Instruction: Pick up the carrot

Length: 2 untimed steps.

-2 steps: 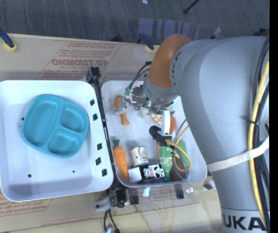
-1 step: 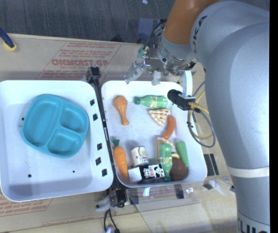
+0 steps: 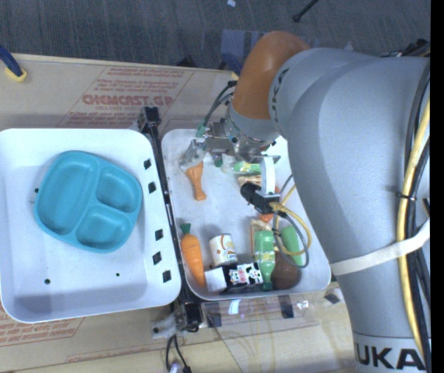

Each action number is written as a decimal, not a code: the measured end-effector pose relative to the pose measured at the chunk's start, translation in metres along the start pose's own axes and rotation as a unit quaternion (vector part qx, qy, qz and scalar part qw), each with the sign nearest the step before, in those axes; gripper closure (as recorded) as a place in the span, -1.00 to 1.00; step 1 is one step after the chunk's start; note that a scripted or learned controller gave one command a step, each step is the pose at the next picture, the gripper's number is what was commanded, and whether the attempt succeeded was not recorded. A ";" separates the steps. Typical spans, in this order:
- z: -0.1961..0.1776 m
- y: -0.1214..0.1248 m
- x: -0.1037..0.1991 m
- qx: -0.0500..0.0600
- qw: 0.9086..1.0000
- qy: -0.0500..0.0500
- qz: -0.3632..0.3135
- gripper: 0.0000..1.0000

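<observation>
The grey KUKA arm (image 3: 362,169), its name partly legible at the base, reaches into the right bin (image 3: 174,150), gripper (image 3: 195,148) at the bin's 11 o'clock corner; whether the jaws are apart or together cannot be told. The carrot (image 3: 192,258) lies against the bin's left wall at 7 o'clock, well apart from the gripper. A blue divided plate (image 3: 88,200) sits in the left bin (image 3: 12,231). Cardboard (image 3: 121,92) on the worktop reads "CHEMCAST GP".
</observation>
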<state>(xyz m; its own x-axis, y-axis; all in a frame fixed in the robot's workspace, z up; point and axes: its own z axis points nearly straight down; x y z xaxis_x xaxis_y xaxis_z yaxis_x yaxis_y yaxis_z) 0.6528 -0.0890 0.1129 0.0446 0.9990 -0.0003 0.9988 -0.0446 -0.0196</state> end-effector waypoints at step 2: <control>0.010 0.005 -0.011 -0.002 0.988 0.003 0.153 1.00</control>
